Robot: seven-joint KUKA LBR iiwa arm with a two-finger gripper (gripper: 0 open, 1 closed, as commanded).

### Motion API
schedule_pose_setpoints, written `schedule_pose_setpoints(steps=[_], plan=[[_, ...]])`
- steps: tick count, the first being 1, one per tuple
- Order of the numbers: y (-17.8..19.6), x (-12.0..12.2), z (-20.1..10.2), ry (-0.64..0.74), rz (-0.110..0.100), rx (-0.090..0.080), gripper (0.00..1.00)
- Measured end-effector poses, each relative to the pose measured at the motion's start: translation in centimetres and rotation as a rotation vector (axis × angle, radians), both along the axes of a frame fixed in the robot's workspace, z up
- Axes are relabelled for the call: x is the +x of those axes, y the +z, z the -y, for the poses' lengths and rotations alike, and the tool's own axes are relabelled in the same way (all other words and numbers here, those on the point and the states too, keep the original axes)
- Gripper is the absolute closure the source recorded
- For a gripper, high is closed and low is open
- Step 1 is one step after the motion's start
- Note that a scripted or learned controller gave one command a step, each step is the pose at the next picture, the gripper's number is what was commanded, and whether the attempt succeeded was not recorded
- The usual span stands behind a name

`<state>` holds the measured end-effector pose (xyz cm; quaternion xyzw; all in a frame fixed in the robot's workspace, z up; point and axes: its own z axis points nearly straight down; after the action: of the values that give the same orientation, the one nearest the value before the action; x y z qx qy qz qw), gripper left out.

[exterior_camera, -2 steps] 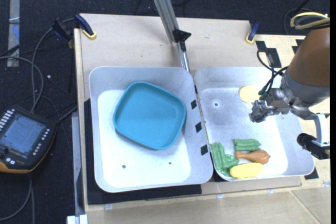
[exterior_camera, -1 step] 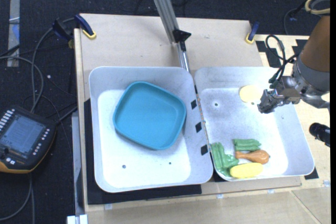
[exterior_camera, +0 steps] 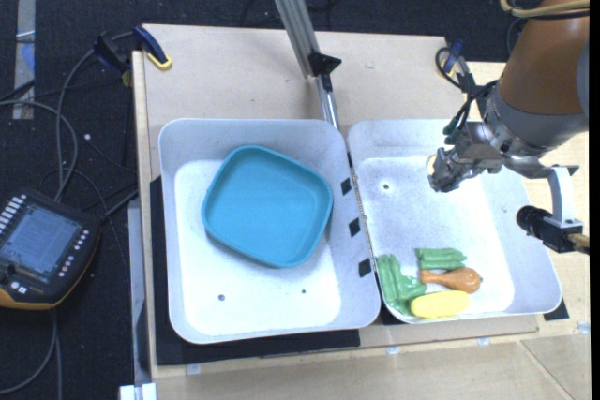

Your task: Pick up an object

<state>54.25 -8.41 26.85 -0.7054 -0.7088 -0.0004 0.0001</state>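
Approach step, I judge: gripper (exterior_camera: 444, 175) hangs over the right bin's (exterior_camera: 525, 201) far part, fingers too dark to tell, toys (exterior_camera: 433, 281) piled well apart at its near edge, so next it must travel there and descend.

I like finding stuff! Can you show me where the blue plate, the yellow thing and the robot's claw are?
blue plate (exterior_camera: 267, 206), camera view, middle of its dished face.
yellow thing (exterior_camera: 439, 304), camera view, middle of its top side.
gripper (exterior_camera: 444, 175), camera view, its tip above the right bin.
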Motion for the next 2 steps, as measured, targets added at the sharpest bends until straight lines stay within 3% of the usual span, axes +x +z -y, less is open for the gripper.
schedule_pose_setpoints(steps=[2], plan=[[-1.9, 3.7, -8.7, -0.001, -0.002, 0.000, 1.00]])
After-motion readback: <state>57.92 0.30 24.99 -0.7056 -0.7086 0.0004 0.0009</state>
